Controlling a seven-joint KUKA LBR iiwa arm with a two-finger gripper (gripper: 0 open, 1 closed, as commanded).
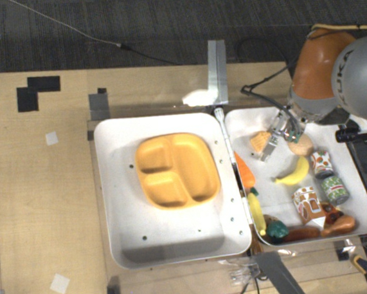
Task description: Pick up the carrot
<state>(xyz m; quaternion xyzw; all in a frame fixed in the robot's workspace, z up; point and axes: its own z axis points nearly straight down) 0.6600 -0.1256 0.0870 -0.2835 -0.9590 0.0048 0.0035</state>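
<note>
The carrot (243,169) is a small orange cone lying along the left wall of the right bin (363,187), with its green top pointing toward the front. My gripper (274,139) hangs over the back part of that bin, to the right of the carrot and a little further back, clearly apart from it. It sits between a tan wedge-shaped piece (258,142) and a pale round bread-like item (300,146). Nothing shows as held in it.
The right bin also holds a banana (292,172), a corn cob (257,212) just in front of the carrot, two small cans (320,162), a printed box (307,203) and dark food items along the front. A yellow divided plate (175,170) lies in the left bin (124,239).
</note>
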